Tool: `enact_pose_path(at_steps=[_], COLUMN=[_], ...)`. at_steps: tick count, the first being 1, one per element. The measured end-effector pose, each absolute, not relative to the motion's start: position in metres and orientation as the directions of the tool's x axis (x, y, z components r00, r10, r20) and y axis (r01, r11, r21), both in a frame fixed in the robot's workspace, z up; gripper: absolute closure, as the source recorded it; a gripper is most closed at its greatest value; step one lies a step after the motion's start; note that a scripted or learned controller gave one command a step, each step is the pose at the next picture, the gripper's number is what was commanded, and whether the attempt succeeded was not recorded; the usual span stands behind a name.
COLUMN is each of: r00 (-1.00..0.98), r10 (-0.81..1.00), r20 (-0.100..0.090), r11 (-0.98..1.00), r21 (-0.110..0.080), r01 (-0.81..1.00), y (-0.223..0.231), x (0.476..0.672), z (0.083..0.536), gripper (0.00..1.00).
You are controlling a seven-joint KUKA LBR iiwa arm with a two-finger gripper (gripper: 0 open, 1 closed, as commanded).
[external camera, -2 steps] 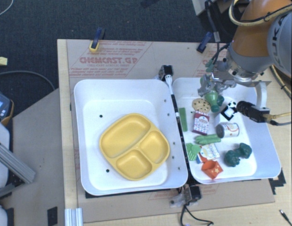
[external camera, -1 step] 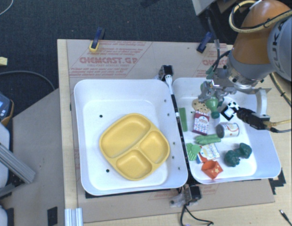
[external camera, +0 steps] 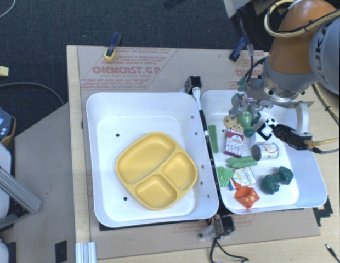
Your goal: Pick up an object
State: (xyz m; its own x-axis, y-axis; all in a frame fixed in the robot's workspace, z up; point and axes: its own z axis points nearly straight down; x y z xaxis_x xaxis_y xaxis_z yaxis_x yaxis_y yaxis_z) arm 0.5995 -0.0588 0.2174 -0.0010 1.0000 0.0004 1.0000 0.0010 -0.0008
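I have the arm [external camera: 301, 43] reaching in over the right bin [external camera: 312, 188], with the pincer [external camera: 245, 113] low over the far left part of that bin. Its tip sits in a tangle of cables and small things, and I cannot tell from this view how the pincer is set, or whether anything is in it.

Right at the tip I see a small green object [external camera: 247, 119], touching or just under the pincer; I cannot say which. That is the nearest candidate, and I judge it to be the thing this descent is aimed at. Just toward me from it lies a red and white packet [external camera: 233, 143], long axis running roughly away from me, and beside that a white cylinder [external camera: 267, 150] lying on its side. Further toward me sit a green stick [external camera: 242, 161], a dark green lump [external camera: 276, 179] and a red piece [external camera: 247, 196].

The relation that matters: the green object lies almost straight below the pincer, so the coming move is a short vertical one, not a sideways shift. The packet is close enough that a small drift toward me could catch it instead.

The left bin [external camera: 98, 119] holds a yellow divided tray [external camera: 155, 170], well apart from the pincer.
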Motion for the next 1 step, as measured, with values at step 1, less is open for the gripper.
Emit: enact_pose_path(at_steps=[1], r00=[0.000], r10=[1.000], r20=[0.001], r11=[0.000], r21=[-0.003], r01=[1.000], y=[-0.0643], x=[0.5995], z=[0.2147], gripper=[1.00])
